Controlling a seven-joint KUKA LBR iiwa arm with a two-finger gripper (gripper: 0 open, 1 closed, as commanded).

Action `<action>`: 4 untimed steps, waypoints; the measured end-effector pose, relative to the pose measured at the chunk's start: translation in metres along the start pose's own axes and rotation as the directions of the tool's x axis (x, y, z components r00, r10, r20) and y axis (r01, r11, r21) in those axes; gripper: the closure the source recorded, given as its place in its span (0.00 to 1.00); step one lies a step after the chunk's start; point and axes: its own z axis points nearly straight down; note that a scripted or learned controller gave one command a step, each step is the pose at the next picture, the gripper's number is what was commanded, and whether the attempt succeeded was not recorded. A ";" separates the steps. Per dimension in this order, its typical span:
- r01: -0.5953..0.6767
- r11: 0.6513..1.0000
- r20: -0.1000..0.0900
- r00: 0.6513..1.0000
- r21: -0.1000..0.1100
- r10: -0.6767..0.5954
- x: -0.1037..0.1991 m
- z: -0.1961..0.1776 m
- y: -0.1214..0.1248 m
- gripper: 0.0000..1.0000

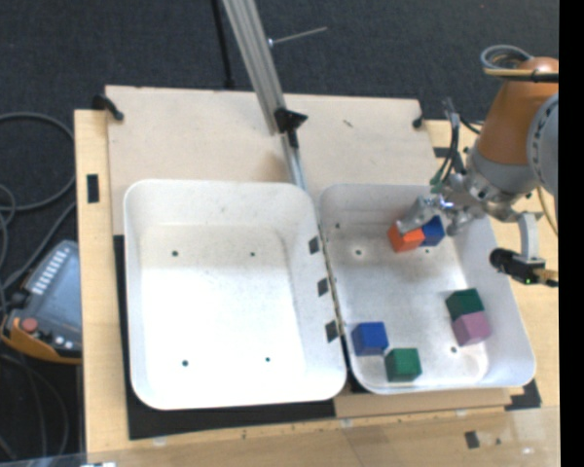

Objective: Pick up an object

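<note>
Gripper (pixel 430 214) hovers at an orange block (pixel 405 237) and blue block (pixel 432 232) in the right bin (pixel 511 373); finger state unclear. Touching blocks could spoil the grasp.

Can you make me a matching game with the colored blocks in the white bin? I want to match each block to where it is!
Blocks:
1. orange block
2. purple block
3. blue block
4. green block

Places:
A. closest to the bin's front edge
B. right by the gripper, in the far part of the right bin
C. near the middle wall, just behind the green block
D. touching a dark green block, near the right wall

Pairs: 1-B, 2-D, 3-C, 4-A
</note>
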 end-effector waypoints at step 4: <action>0.002 1.000 0.000 1.000 -0.007 -0.002 0.112 0.011 -0.005 0.00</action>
